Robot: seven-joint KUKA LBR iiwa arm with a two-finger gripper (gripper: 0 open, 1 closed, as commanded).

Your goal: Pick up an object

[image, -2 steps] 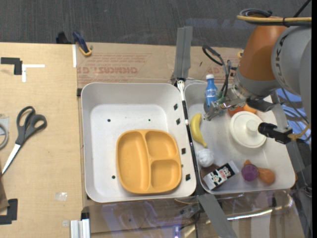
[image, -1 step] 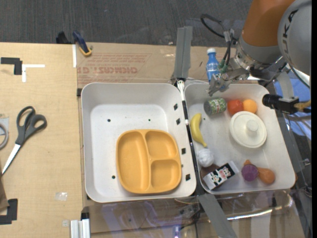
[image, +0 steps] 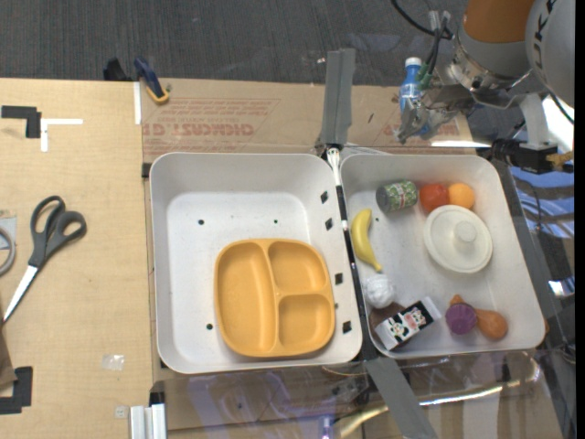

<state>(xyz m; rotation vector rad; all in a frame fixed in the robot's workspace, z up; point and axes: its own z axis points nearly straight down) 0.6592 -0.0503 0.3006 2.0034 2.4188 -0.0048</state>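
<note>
The right bin (image: 512,245) holds a yellow banana (image: 366,238), a green can (image: 398,196), a red tomato (image: 435,196), an orange (image: 462,195), a round white lidded dish (image: 458,238), a white crumpled item (image: 378,290), a black-and-white carton (image: 407,324), a purple fruit (image: 462,317) and a small orange fruit (image: 492,324). A yellow divided plate (image: 274,296) lies in the left bin (image: 183,245). My gripper (image: 416,124) hangs high over the back rim of the right bin, behind the can, with nothing seen in it.
Scissors (image: 46,236) lie on the bench at the far left. Brown cardboard (image: 228,117) lies behind the bins, with a blue clip (image: 151,80) at its left corner. A grey strap (image: 338,99) runs back from the seam between the bins.
</note>
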